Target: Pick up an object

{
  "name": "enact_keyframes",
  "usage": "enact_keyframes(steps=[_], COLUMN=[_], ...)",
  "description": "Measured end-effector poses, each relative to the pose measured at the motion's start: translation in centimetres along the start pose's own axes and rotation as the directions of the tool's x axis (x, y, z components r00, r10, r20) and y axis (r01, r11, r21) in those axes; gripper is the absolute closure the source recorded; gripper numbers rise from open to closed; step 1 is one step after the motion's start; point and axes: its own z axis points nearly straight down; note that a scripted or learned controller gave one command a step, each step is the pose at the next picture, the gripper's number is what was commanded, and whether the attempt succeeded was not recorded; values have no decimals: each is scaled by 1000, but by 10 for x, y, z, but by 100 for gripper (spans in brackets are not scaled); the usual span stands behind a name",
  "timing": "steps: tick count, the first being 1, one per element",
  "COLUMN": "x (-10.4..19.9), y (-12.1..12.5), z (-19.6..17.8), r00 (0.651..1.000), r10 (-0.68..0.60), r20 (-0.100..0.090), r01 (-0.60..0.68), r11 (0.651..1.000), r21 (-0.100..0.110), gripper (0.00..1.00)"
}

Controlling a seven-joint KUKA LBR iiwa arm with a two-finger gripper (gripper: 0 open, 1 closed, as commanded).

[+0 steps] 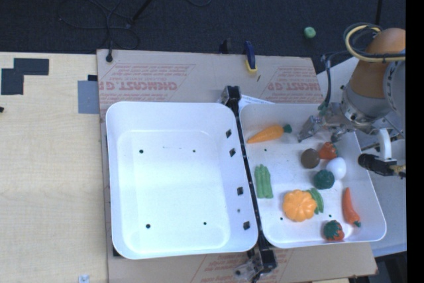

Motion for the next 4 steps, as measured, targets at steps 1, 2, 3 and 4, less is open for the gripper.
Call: enact_keyframes(steps=[1, 2, 3, 4], x=[21, 43, 0, 2], y=[-58, 0, -7, -72], z=[23, 22, 22, 23], r00=[1000, 1000, 1000, 1000], r10=[3, -3, 0, 0], r20=[-5, -3, 0, -4], r01=[-3, 3, 0, 0], r11=[1000, 1000, 1000, 1000], r21=[8, 7, 2, 8], gripper=[0, 0, 0, 0])
